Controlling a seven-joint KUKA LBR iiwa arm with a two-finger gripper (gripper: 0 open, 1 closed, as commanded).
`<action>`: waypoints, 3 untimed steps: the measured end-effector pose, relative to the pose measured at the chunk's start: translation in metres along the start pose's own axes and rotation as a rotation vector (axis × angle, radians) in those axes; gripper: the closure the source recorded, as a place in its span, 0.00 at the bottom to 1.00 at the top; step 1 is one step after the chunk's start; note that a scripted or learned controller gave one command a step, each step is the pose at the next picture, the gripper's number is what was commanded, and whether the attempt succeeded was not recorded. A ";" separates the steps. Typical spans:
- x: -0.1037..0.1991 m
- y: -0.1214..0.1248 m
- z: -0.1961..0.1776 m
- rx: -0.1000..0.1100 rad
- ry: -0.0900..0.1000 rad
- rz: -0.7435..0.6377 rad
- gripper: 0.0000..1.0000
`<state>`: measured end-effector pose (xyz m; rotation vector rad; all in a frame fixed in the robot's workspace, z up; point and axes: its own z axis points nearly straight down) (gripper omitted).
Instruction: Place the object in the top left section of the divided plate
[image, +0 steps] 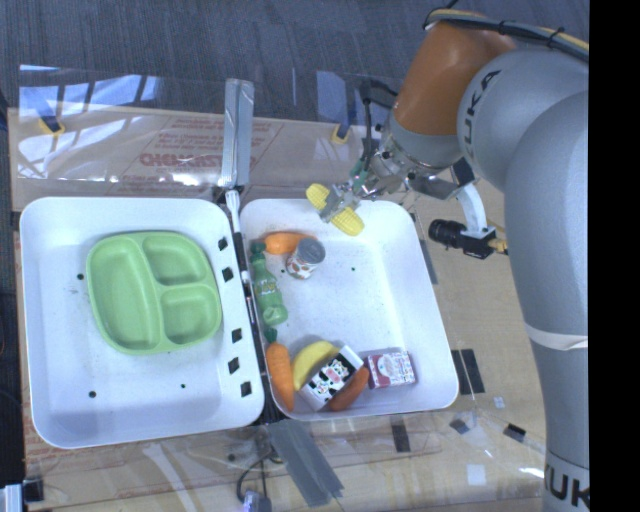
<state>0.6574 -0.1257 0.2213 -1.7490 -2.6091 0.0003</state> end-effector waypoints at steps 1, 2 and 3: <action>-0.014 -0.045 0.092 0.002 0.000 0.007 1.00; 0.027 0.006 0.070 0.001 0.000 0.185 1.00; 0.123 0.050 0.029 0.001 0.000 0.290 1.00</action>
